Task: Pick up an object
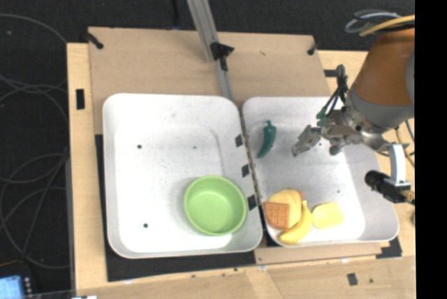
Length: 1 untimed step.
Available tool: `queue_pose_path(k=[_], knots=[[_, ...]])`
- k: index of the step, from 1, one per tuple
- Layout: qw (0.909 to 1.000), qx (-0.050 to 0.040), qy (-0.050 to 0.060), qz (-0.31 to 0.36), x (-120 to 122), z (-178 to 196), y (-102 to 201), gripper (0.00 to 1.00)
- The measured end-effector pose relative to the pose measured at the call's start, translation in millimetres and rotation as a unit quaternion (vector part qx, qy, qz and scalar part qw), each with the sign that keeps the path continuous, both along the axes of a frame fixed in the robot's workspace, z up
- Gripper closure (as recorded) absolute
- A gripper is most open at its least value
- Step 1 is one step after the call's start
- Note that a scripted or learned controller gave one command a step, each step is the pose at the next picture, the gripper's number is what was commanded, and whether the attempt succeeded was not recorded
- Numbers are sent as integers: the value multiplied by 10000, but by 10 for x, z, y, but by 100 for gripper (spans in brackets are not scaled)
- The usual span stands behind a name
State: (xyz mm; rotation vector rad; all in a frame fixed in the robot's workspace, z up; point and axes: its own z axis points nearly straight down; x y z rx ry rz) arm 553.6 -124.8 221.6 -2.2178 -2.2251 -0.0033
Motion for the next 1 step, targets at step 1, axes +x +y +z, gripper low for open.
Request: queue_pose_path(k=[1], knots=[[10000,1,-3,-5,1,0,1,0]])
